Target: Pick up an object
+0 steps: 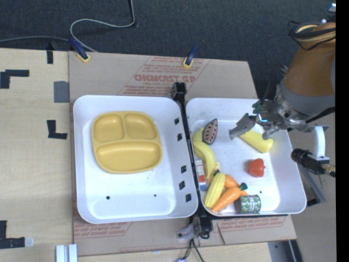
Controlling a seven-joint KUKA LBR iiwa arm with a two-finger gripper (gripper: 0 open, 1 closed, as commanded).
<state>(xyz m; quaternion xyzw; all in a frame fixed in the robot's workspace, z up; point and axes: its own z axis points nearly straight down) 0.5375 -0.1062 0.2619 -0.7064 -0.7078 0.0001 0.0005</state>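
so the end effector [252, 125] hangs over the right bin [283, 201] with fingers spread and nothing pinched, and the yellow block [256, 141] sits just off its tips at about 5 o'clock, long axis running 10-to-4.

glossy white plastic bins [87, 162], matt yellow plastic tray [127, 141], rough brown cardboard [158, 75] w/ red print

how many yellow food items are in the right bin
3: a banana along the left wall, a corn cob just below it beside the carrots, and a yellow wedge near the top right under the claw. The pile may hide more.
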